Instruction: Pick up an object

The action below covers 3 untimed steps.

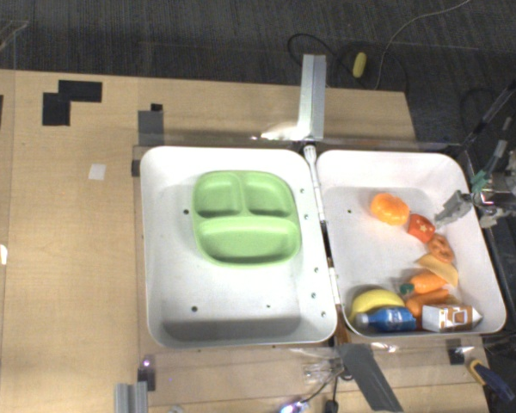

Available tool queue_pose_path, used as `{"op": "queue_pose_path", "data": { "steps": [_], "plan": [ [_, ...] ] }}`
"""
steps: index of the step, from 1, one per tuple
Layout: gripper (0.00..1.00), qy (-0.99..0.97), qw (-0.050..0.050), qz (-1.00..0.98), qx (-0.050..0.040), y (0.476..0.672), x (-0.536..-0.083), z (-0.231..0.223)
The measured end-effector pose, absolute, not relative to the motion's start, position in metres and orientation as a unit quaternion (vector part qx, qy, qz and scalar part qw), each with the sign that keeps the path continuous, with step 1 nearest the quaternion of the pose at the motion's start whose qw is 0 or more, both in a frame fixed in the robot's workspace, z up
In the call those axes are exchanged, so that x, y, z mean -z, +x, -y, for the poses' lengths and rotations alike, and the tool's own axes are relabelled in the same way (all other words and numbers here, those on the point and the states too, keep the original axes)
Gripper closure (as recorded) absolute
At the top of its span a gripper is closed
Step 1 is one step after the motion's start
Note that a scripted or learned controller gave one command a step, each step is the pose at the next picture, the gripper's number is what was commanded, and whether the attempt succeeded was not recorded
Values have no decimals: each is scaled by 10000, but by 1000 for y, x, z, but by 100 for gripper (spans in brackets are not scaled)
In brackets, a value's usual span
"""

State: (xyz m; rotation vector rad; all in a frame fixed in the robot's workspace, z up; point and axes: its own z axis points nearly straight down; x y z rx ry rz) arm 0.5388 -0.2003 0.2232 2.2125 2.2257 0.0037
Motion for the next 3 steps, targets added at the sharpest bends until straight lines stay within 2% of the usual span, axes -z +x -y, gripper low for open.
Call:
{"op": "queue_pose_path", "data": {
  "steps": [1,2,3],
  "plan": [
    [0,6948,16,-7192,-12,588,-144,172],
    [100,6935,43,-7204,-35,591,-156,171],
    [100,8039,37,-5947,-39,634,-89,135]
  ]
}}
